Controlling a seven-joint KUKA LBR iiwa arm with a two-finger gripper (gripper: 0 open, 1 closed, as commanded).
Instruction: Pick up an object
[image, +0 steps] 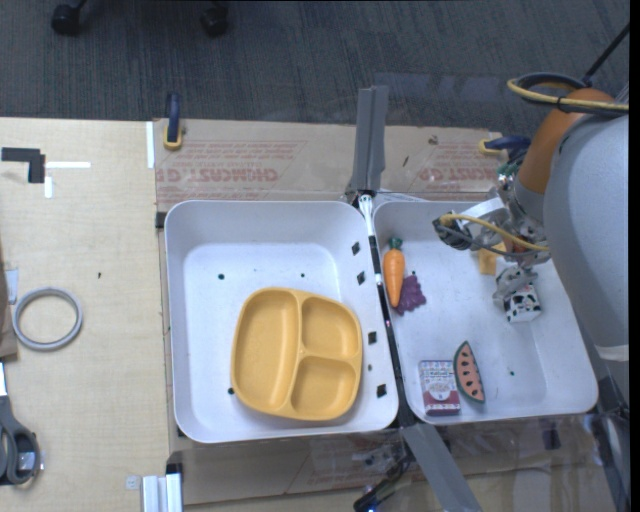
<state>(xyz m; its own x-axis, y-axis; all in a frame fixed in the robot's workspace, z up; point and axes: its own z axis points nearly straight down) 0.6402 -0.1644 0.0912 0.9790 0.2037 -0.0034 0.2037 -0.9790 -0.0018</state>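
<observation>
- The grey arm (600, 230) looms largest at the right edge, nearest the lens; its orange band (560, 130) sits above the wrist.
- The gripper (518, 290) hangs low over the right bin (560, 395), near its far right side; whether it is spread or pinching I cannot tell.
- A small black-and-white toy (522, 305), perhaps a cow, lies just below the gripper; a small tan piece (487, 262) lies near it; contact is unclear.
- Other candidates: a carrot (394, 270) touching a purple toy (410, 292) by the divider; a watermelon slice (469, 372) beside a small red carton (438, 387) at the near edge.
- The left bin (200, 300) holds a yellow divided plate (297, 352).
- Judgement: the black-and-white toy is the likeliest target; centre on it, descend squarely, close firmly, then lift straight up clear of the bin wall.
</observation>
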